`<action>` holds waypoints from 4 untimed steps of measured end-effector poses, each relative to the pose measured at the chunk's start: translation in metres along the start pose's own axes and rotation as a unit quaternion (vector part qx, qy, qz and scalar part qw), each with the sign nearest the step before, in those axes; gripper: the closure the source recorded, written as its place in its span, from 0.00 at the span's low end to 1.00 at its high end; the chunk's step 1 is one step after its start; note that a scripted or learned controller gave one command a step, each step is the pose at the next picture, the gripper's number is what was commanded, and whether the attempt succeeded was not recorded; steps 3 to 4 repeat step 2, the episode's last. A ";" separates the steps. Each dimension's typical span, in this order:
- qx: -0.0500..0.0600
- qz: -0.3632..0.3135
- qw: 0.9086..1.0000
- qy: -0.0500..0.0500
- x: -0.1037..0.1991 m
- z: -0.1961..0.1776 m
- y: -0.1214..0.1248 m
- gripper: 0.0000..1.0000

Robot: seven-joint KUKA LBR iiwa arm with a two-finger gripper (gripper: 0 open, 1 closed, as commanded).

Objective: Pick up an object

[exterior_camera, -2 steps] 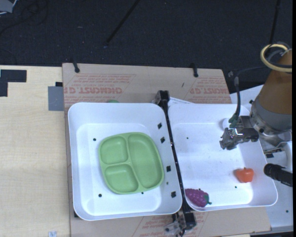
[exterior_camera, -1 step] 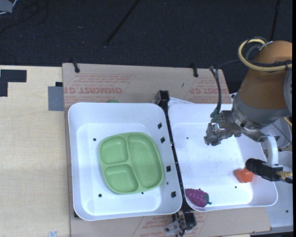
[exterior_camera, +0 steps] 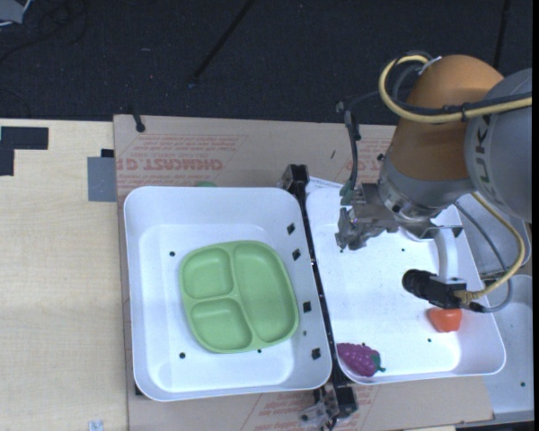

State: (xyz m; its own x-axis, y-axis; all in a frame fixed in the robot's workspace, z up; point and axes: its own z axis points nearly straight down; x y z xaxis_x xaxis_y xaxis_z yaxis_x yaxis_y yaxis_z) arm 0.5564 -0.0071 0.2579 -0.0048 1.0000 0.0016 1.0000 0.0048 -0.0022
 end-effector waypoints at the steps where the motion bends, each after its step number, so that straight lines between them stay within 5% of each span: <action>1: 0.000 0.001 1.000 0.000 0.045 0.001 0.026 1.00; 2: 0.001 0.001 1.000 -0.001 0.095 0.022 0.040 1.00; 4: 0.001 0.001 1.000 -0.001 0.095 0.022 0.040 1.00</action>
